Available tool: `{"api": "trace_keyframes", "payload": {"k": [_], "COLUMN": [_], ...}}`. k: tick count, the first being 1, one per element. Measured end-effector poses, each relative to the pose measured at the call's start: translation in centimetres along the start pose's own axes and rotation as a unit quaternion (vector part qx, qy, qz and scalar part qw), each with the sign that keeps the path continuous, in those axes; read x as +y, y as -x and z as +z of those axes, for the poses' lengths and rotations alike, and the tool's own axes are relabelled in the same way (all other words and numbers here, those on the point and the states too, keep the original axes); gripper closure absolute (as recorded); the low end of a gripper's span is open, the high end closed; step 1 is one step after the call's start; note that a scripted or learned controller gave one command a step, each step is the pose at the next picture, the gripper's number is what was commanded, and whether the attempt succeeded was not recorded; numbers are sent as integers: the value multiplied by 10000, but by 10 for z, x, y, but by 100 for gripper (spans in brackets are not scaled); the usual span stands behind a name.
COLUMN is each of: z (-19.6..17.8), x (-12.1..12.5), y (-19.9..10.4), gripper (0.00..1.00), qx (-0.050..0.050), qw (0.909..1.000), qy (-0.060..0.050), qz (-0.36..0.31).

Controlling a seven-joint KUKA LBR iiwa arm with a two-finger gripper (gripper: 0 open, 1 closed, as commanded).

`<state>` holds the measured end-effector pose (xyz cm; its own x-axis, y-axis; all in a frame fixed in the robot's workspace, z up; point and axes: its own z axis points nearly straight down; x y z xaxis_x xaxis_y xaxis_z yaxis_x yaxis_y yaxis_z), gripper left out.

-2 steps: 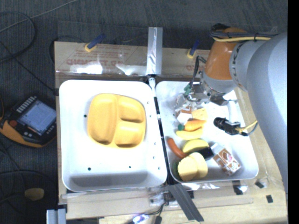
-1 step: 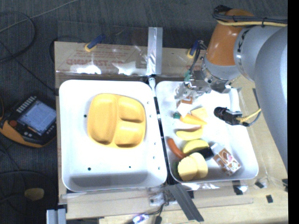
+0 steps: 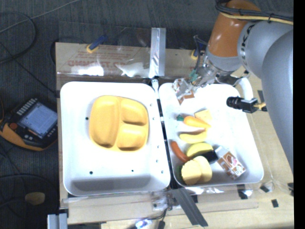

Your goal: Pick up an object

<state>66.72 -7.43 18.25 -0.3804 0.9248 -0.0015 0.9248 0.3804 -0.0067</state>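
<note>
Camera view, bench: two shallow white bins stand side by side on a wooden bench, the left bin (image 3: 71,171) and the right bin (image 3: 248,142), touching along a middle strip.
Camera view, arm: the grey arm (image 3: 271,46) comes in from the right; its orange band (image 3: 228,30) sits above the wrist, over the far edge of the right bin.
Camera view, gripper: the gripper (image 3: 193,82) hangs at the far left corner of the right bin, pointing down and to the left.
Camera view, jaws: I cannot tell if they are released or clenched, the tips are too small and mixed with the object below.
Camera view, small packet: a small brown and white packet (image 3: 183,92) is just under the gripper tip; if it is grasped or only touched I cannot tell.
Camera view, left bin content: one yellow divided plate (image 3: 118,123) lies in the middle of the bin.
Camera view, right bin content: a pale yellow wedge (image 3: 204,115) lies beside a toy carrot (image 3: 195,122); nearer lie a banana-like piece (image 3: 193,136), a red sausage shape (image 3: 178,150), a green and black piece (image 3: 200,149), a pale yellow round item (image 3: 196,171) and a small brown carton (image 3: 231,163).
Camera view, outside the bench: an orange handheld controller with a screen (image 3: 31,124) lies on the dark floor at the left.
</note>
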Motion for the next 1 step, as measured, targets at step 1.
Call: {"api": "trace_keyframes", "payload": {"k": [1], "z": [-1], "x": [-32], "y": [-51], "gripper": [100], "qx": [2], "qw": [10000], "qy": [20], "qz": [-60]}}
